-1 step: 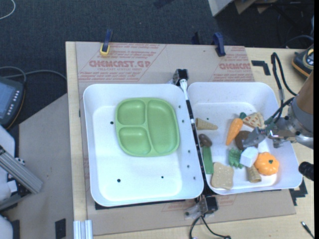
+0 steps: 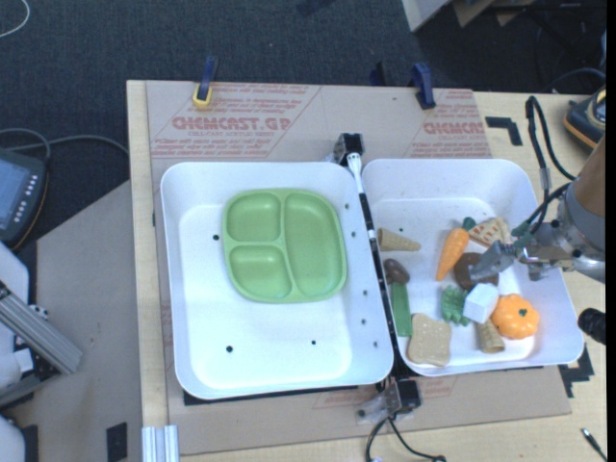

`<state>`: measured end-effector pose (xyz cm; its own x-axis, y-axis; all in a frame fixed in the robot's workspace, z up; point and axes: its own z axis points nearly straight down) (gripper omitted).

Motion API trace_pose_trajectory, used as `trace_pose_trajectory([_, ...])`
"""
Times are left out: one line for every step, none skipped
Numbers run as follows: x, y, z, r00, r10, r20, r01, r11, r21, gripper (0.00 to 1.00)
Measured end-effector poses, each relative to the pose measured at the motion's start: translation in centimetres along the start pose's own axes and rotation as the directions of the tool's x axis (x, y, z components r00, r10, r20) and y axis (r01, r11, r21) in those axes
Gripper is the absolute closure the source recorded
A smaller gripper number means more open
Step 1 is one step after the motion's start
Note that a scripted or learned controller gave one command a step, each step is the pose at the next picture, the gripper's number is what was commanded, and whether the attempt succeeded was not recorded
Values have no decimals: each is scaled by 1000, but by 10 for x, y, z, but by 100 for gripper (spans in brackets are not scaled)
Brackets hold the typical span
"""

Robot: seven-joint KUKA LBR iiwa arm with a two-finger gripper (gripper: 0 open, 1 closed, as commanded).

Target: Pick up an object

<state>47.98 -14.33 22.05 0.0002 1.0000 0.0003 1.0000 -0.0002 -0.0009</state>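
Dark carpet surrounds the bench (image 2: 289,114), whose brown cardboard-covered top is held down by a yellow clamp (image 2: 203,92) and a blue clamp (image 2: 422,85) along its far edge, presumably so the sheet stays put while the arm works. Two shallow white plastic bins sit side by side on it, their inner rims touching, which keeps both within the arm's reach from the right.

The right white bin (image 2: 433,176) serves as the landmark. Just left of it, the left white bin (image 2: 192,258) carries a pale green divided plastic tray (image 2: 286,243), lying flat in its far half. Inside the right bin, toy foods are scattered loosely, likely so that a grasp can be tried anywhere: an orange plastic carrot (image 2: 451,251) near the middle, a tan wedge (image 2: 397,243) toward its left wall, a slice of toy bread (image 2: 430,340) at its near left corner, a small orange pumpkin (image 2: 515,317) near its right front, with a white cube (image 2: 479,305) and a green leafy piece (image 2: 453,305) beside it.

The grey metal pincer (image 2: 491,265) hangs low over the middle right of that bin, above a dark brown round piece (image 2: 468,271) just right of the carrot. Whether it is spread or closed cannot be told, and nothing is clearly between its tips. The brown piece looks small, smooth and rounded, partly hidden under the metal.
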Motion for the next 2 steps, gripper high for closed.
trace_pose_trajectory([3,0,43,1000,0,-2,0,1000,5,0])
trace_pose_trajectory([-1,-2,106,1000,1,-3,-1,1000,7,0])
